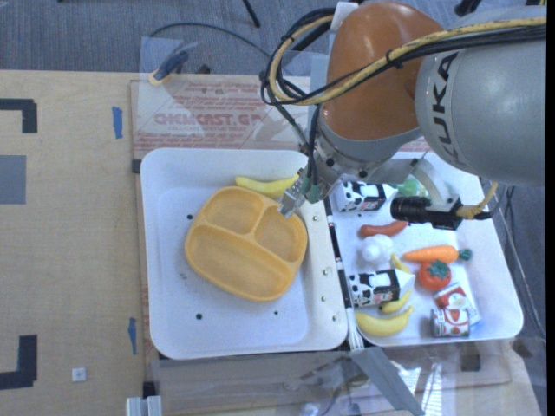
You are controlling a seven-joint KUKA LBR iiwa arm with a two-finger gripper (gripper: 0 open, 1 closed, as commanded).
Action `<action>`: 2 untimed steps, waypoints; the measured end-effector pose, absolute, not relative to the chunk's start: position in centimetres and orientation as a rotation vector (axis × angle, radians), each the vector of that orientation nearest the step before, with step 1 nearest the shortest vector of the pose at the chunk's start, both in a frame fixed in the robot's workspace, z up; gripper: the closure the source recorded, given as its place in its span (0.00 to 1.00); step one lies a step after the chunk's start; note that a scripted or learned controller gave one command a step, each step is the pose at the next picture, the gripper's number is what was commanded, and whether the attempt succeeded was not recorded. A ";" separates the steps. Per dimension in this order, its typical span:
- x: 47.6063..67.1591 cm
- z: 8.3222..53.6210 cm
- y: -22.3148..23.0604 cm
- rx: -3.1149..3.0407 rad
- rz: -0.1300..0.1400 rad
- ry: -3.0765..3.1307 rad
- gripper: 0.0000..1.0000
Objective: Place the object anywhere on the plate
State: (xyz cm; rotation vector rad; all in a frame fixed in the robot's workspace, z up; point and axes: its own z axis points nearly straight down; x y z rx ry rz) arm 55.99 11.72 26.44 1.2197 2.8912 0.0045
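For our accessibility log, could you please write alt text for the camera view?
The gripper hovers at the upper right rim of a yellow divided plate in the left bin, beside a yellow banana. The right bin holds assorted toy food.

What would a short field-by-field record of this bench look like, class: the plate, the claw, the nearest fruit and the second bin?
plate: orange, three compartments, lying in the left bin
left bin: white, shallow
claw: over the plate's upper right rim
banana: yellow, in the left bin just above the plate, beside the claw
right bin: white, holds the other toys
carrot: orange, in the right bin
tomato: red, just below the carrot
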 end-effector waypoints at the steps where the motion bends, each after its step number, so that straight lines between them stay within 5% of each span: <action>1: 56.0 26.4 11.7 1.220 0.004 2.891 0.00; 2: 56.1 27.5 11.7 1.218 0.008 2.888 1.00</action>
